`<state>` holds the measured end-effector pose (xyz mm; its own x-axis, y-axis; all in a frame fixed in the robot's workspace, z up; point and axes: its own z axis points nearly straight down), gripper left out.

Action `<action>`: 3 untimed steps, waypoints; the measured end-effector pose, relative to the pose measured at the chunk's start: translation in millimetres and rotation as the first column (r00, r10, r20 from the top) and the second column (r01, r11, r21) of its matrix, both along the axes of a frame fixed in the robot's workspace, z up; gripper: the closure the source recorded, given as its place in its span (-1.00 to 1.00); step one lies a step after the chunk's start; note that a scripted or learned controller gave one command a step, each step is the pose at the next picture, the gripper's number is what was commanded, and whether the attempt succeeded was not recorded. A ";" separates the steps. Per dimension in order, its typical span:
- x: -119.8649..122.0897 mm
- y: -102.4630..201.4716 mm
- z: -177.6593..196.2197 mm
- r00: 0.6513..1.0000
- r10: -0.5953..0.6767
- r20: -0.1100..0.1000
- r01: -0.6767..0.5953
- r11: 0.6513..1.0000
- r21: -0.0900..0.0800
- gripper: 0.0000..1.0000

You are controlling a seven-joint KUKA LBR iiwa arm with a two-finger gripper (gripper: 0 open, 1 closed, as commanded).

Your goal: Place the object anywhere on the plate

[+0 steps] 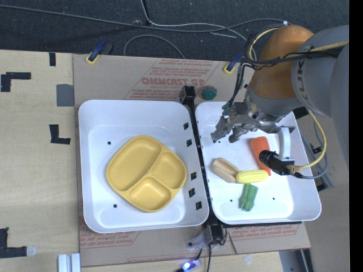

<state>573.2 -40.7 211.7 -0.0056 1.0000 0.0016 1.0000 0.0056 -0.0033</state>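
A yellow divided plate (pixel 147 172) lies in the left bin (pixel 93 118). The right bin (pixel 300 205) holds toy foods: a tan bread roll (pixel 224 169), a yellow corn cob (pixel 252 177), a green vegetable (pixel 248 197) and an orange carrot (pixel 261 147). My gripper (pixel 225 135) hangs over the upper left part of the right bin, above and a little left of the bread roll. Its two fingers stand apart with nothing between them.
A black divider (pixel 194 146) with clips runs between the two bins. A small teal object (pixel 210 92) rests on the cardboard behind the bins. A black cable with a plug (pixel 278 162) loops from the arm over the right bin's right side.
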 end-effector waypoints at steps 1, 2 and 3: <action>-17.8 49.5 -6.6 1.000 0.000 0.000 0.000 1.000 0.000 1.00; -39.2 102.7 9.9 1.000 0.002 0.001 -0.002 1.000 0.001 1.00; -77.8 145.4 9.5 1.000 0.000 -0.002 0.000 1.000 -0.001 1.00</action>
<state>495.4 104.7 221.2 -0.0060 1.0000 0.0006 1.0000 0.0061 -0.0048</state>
